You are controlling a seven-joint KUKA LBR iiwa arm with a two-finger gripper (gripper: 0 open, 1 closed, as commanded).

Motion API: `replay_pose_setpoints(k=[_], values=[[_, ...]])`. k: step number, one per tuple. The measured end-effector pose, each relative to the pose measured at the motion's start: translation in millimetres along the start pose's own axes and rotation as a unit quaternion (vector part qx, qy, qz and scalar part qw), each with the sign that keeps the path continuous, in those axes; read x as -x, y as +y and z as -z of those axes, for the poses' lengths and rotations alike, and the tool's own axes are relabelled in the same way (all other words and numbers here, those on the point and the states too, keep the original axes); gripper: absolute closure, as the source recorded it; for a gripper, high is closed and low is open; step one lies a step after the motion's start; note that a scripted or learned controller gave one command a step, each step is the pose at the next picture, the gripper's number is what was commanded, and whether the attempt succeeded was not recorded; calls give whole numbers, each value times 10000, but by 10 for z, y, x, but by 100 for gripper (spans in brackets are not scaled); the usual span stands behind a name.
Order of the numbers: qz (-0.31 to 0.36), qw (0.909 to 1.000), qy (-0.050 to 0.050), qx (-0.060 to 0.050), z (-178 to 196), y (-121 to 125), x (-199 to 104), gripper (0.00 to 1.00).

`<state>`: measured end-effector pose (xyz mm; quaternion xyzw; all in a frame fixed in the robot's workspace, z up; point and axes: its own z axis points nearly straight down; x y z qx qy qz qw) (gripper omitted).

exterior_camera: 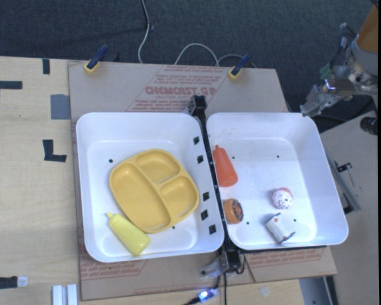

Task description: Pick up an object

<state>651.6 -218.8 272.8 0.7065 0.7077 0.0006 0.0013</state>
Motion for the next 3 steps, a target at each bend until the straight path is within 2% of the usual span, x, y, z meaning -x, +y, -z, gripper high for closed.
replay_pose_setpoints(k=[2,3], values=[[19,10000,10,-19,-58,-295,-977,100],[24,10000,15,-28,-222,-407,-1563,100]])
